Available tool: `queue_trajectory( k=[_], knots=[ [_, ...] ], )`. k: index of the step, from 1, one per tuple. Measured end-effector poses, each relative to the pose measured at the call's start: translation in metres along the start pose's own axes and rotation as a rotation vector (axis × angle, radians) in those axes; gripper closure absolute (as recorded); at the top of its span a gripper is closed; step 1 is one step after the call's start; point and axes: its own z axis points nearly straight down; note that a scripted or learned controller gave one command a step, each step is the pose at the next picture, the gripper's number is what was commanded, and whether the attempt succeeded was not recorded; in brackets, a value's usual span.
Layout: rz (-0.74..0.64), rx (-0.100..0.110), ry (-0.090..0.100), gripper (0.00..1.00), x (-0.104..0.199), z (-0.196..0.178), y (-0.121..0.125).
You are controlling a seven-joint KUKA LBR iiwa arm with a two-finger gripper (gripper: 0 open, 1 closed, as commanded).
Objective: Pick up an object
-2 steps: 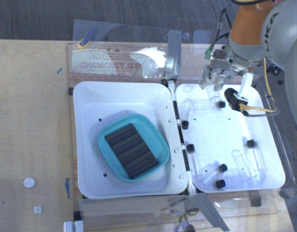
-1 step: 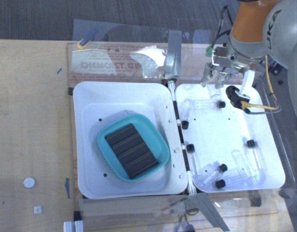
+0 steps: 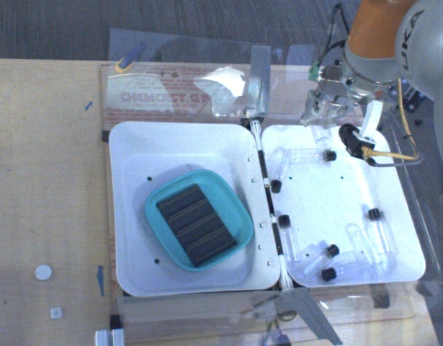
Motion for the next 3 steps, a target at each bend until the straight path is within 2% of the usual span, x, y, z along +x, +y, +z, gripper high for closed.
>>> queue_trajectory(
  k=[2, 3],
  knots=[
    [-0.003, -0.007, -0.004, 1.0, 0.0, -0.021, 0.002],
    [0.091, 0.013, 0.005, 1.0, 0.037, 0.009, -0.007]
  ],
)
